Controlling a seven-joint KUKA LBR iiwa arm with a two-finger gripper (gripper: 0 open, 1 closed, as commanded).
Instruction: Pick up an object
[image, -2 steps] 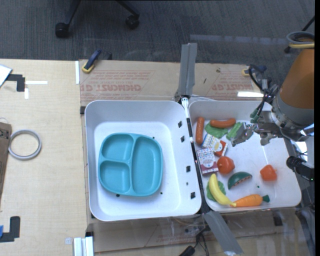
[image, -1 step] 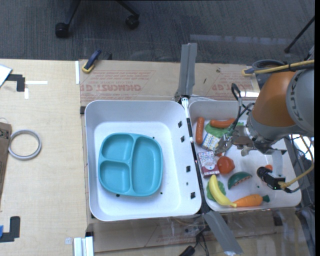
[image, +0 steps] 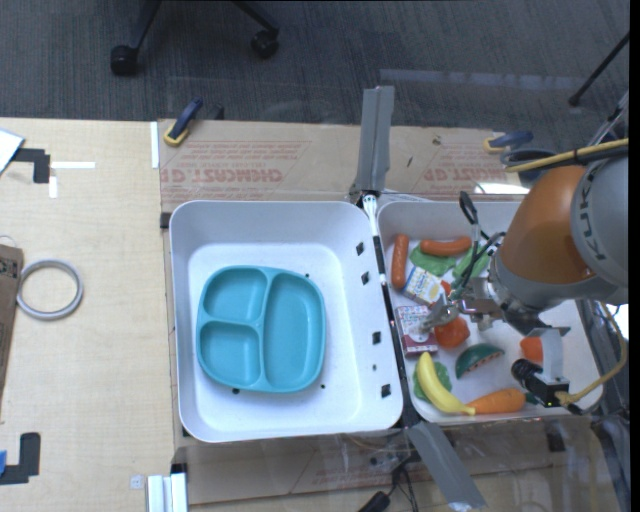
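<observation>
We see two white bins side by side on the bench. The left bin (image: 190, 330) holds a teal divided plate (image: 263, 329) lying flat near its middle. The right bin (image: 585, 385) is crowded with toy food: a banana (image: 437, 385) and a carrot (image: 495, 402) along its near edge, a watermelon slice (image: 480, 358) just behind them, a red tomato-like piece (image: 452, 334) near the middle, a sausage (image: 400, 261) standing lengthwise by the wall shared with the left bin, another orange carrot (image: 446, 246) toward the far edge, and a small printed packet (image: 424, 285) between them.

The arm (image: 560, 235) reaches in over the right side of that bin, its orange band above the wrist. The gripper (image: 447, 310) hangs low over the middle of the bin, right above the tomato-like piece and close to the packet. We cannot tell whether it is released or clenched, nor whether anything sits between its tips.

A roll of tape (image: 47, 289) lies near the left edge of the bench.
</observation>
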